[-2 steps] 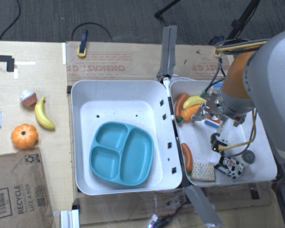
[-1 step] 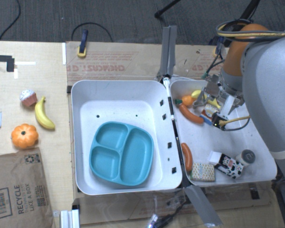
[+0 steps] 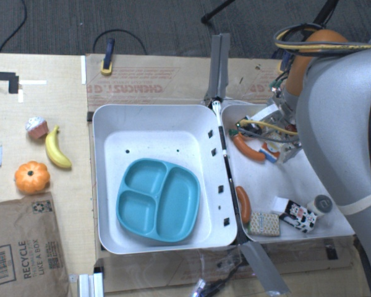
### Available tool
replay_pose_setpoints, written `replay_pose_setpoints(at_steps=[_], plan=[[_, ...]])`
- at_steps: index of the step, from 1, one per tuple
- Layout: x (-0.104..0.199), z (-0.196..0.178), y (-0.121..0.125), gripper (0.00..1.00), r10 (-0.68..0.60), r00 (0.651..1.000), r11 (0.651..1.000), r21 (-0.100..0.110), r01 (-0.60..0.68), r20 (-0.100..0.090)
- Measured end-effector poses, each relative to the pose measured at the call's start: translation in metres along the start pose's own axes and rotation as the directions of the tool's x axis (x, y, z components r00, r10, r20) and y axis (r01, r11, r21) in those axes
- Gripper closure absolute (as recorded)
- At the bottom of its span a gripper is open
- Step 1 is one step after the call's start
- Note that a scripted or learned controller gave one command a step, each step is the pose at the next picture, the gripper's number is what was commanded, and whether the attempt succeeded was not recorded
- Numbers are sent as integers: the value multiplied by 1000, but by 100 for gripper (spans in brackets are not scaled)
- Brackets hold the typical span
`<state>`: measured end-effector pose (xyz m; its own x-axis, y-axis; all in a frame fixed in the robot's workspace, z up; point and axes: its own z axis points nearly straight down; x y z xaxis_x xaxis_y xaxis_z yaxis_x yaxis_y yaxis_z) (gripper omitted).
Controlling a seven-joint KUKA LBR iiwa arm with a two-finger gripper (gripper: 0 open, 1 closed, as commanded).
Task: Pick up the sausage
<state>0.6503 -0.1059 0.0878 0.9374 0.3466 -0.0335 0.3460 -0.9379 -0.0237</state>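
The sausage point(image 3: 250, 148) is long, orange-red and a bit bent. It lies in the right bin point(image 3: 278, 181), near the far left wall. The end effector point(image 3: 278, 142) is right over its right end; I cannot tell if it is spread. A second sausage point(image 3: 243, 204) lies by the left wall, with bare white floor between them.

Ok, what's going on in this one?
The arm reaches into the right bin from the right, its gripper low at the bin's back end, right by a sausage. Whether it has hold of it can't be told. A second sausage lies near the bin's left wall beside a few small items. The left bin holds a blue plate.
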Motion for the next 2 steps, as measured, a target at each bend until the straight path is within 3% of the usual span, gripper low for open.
replay_pose_setpoints(at_steps=[1,2], plan=[[2,-10,2,100,-5,1000,1000,-11,5,-8],[-2,-7,2,0,-1,1000,1000,-5,1,3]])
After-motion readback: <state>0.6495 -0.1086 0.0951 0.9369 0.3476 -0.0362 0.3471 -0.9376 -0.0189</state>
